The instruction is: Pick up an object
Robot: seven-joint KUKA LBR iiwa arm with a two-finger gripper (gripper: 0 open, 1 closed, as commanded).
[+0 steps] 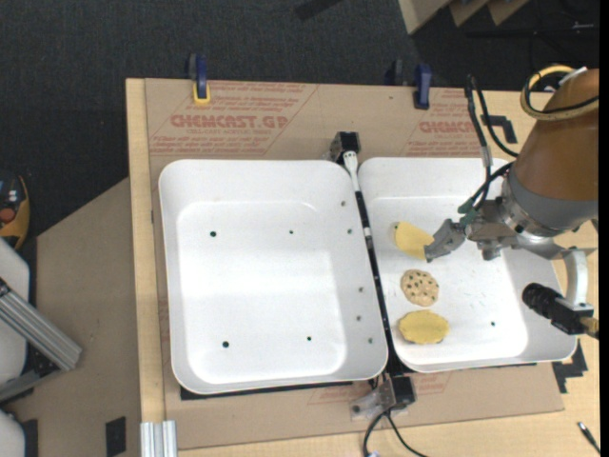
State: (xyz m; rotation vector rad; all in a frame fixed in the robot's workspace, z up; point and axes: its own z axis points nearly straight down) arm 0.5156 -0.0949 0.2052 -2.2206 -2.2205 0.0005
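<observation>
Pincer [443, 245] beside yellow wedge [411, 238]

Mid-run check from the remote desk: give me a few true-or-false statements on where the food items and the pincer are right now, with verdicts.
1. All three food items lie in the right bin. True.
2. The cookie lies between the yellow wedge and the yellow disc. True.
3. The pincer is over the left bin. False: it is over the right bin, beside the yellow wedge.
4. The cookie is between the pincer's fingers. False: it lies on the bin floor, apart from the pincer.
</observation>
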